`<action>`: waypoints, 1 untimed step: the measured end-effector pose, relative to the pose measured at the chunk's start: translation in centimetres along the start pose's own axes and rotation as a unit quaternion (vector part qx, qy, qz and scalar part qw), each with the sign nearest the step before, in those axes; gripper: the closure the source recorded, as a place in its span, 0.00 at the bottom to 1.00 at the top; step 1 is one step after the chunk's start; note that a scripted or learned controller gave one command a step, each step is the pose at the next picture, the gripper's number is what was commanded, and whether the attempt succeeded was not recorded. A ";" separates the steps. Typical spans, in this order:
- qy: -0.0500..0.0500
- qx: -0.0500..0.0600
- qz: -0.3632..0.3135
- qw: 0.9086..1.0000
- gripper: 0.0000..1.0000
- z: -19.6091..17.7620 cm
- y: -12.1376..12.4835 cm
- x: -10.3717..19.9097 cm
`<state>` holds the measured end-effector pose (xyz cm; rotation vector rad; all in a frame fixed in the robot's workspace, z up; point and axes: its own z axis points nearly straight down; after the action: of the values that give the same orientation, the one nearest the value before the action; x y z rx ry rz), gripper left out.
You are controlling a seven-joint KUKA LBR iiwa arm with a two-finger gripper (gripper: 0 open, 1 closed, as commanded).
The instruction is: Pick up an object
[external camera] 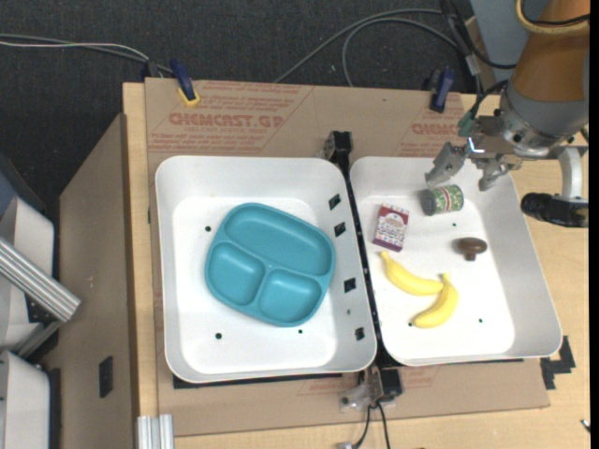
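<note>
On the right white bin [524,279] of a cardboard-topped bench, a small green can [444,199] lies on its side directly beneath the spread, empty two-finger gripper [468,168].

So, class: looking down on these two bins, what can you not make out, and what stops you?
- The label on the small green can: too small to read.
- The print on the pink-and-white box: too small.
- What the small brown object is: too small.
- The upper arm: cut off by the top and right edges.
</note>
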<state>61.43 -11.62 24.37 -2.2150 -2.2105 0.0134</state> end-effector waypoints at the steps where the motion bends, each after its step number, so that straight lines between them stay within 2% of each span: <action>1: -0.001 -0.007 -0.001 1.000 0.00 -0.8 0.2 0.0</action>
<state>61.66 -11.58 25.17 -2.2197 -2.2214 -0.0002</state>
